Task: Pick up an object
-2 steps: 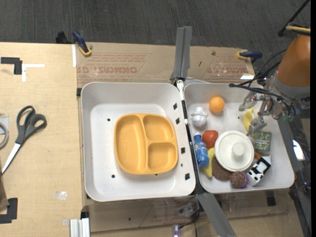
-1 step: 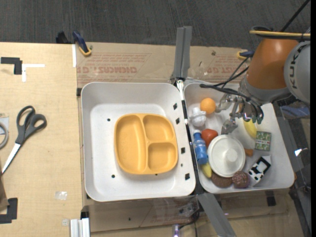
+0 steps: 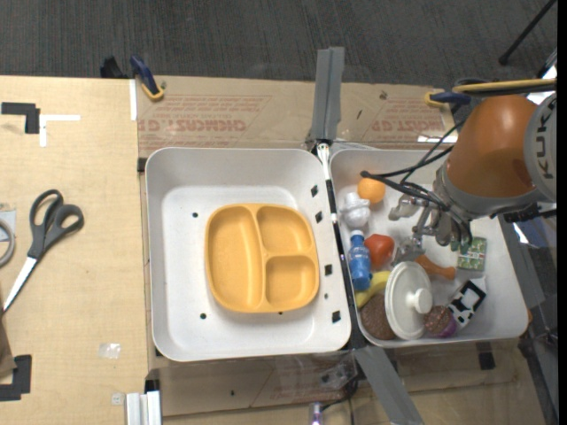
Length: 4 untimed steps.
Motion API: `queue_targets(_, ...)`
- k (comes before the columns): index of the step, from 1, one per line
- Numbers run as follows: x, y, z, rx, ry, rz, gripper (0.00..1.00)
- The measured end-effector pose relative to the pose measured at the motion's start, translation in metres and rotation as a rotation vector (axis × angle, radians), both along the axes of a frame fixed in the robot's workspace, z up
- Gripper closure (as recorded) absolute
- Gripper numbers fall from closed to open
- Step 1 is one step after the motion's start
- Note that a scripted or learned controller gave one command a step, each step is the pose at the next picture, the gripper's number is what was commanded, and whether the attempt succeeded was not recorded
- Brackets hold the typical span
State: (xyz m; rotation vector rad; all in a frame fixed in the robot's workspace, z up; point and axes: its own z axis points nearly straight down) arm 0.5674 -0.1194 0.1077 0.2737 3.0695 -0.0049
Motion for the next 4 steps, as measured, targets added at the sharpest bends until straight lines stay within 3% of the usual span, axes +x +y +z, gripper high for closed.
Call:
queue_targets(1, -0.023, -0.064, 0.014, 0.009, 0.048, -0.097, 0.0)
queue_targets(2, -0.043, 0.01, -0.014, 0.017, 0.052, -0.274, 0.0)
queue_targets(3, -0.03, 0.022, -0.014, 0.024, 0.05, -0.515, 0.0)
queue_targets(4, 0.032, 0.02, -0.014, 0.018, 0.051, -0.374, 0.0)
